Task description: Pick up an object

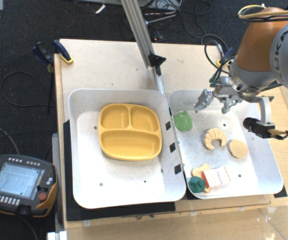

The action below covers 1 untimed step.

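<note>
Here you see the gripper (215, 104) hanging over the far end of the right bin (269, 176), fingers spread and holding nothing. Nearer you lie a croissant (216, 138), a green lettuce leaf (183, 121), a biscuit (238, 149) and a small carton (217, 177). A yellow tray (130, 131) sits in the left bin (83, 184).

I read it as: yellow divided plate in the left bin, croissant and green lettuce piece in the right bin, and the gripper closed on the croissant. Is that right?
Not quite. The camera view shows the gripper above the right bin's far end, apart from the croissant, which lies on the bin floor. The yellow divided plate in the left bin and the green lettuce piece are as you say.
</note>
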### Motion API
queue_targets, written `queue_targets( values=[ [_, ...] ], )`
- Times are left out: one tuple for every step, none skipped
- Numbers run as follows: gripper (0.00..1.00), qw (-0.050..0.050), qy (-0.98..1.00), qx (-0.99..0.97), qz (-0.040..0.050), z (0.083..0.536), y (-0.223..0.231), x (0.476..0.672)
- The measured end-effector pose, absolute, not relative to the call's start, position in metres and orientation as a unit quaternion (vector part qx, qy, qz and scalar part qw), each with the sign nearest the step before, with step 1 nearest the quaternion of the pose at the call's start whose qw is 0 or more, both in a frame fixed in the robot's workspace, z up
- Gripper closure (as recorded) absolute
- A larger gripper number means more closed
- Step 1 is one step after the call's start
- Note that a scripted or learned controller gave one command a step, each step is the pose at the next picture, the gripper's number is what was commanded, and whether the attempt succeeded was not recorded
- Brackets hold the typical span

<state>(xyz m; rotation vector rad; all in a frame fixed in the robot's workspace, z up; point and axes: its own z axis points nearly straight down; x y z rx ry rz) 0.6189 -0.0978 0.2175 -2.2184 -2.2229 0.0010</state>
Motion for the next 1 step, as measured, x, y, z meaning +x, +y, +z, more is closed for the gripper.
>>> queue_targets(
  values=[
    [0.0,0.001,-0.708,-0.707,0.0003,0.2175,-0.0978,0.6189]
  ],
)
